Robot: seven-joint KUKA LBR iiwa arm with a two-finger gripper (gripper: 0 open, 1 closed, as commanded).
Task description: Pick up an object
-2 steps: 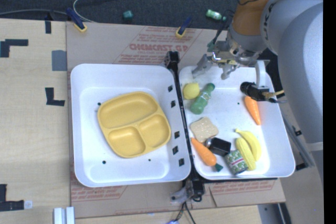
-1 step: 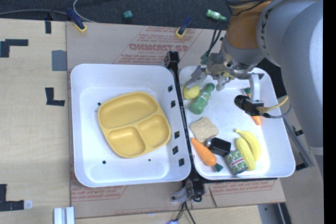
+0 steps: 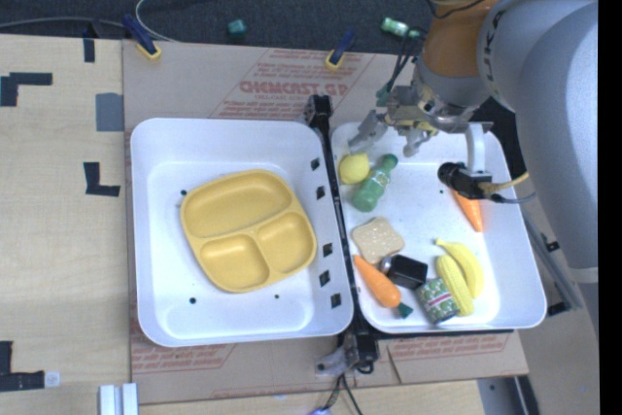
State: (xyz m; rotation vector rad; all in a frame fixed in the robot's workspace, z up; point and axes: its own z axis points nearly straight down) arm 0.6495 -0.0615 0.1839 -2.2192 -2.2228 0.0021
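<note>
My gripper (image 3: 390, 139) hangs over the far end of the right bin (image 3: 505, 306), its fingers spread open with nothing between them. Just below and to its left lie a yellow lemon (image 3: 354, 169) and a green bottle (image 3: 374, 184), side by side and touching. Nearer the front are a tan slice of bread (image 3: 377, 237), an orange carrot (image 3: 375, 281), a small black block (image 3: 408, 269), a banana (image 3: 460, 273) and a green can (image 3: 438, 300). A second carrot (image 3: 470, 210) lies by the right wall.
The left bin (image 3: 155, 209) holds a yellow three-compartment plate (image 3: 249, 228). A black clip (image 3: 318, 109) sits on the divider between the bins. The arm's bulk covers the right bin's far right corner. Cardboard and cables lie behind the bins.
</note>
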